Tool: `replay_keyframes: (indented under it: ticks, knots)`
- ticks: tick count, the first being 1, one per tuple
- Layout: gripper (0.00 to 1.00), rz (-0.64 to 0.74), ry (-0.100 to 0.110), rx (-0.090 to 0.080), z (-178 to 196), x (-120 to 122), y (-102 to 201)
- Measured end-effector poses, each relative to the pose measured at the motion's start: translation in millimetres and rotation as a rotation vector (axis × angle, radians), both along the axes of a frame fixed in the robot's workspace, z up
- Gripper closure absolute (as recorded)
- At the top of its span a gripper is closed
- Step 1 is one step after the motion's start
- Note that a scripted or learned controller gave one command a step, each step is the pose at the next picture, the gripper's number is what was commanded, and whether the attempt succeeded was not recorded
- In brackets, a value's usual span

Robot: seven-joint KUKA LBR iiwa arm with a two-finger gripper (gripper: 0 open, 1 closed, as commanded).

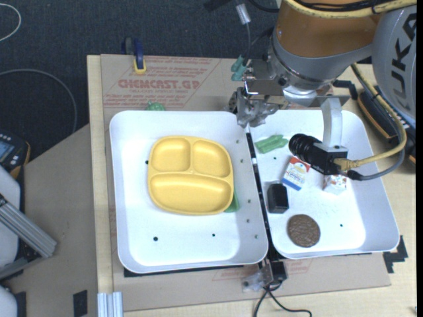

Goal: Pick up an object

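As it lies flat, the yellow tray [190, 175] shows 3 compartments.

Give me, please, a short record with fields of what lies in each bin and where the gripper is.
left bin: yellow divided plate, green scrap at its right edge
right bin: green piece, small blue-and-white carton, black block, brown disc
gripper: over the far end of the rim between the bins
held: nothing visible

One fixed camera sits above the bench [82, 197], looking down at a slant from fairly near; both bins (left bin [132, 230], right bin [357, 223]) fit in frame, with the arm [324, 25] at the upper right.
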State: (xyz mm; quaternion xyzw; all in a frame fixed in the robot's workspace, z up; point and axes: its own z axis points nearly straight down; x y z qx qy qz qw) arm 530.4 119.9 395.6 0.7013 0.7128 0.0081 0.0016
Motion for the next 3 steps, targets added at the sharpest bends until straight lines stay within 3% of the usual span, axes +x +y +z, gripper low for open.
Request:
replay_keyframes:
  ticks: [1,2,3]
  knots:
    - [1.0,-0.008,0.024,-0.01,-84,-7,67]
    - [1.0,-0.015,-0.002,-0.002,65,-51,42]
    - [1.0,-0.011,0.021,-0.011,-3,-52,80]
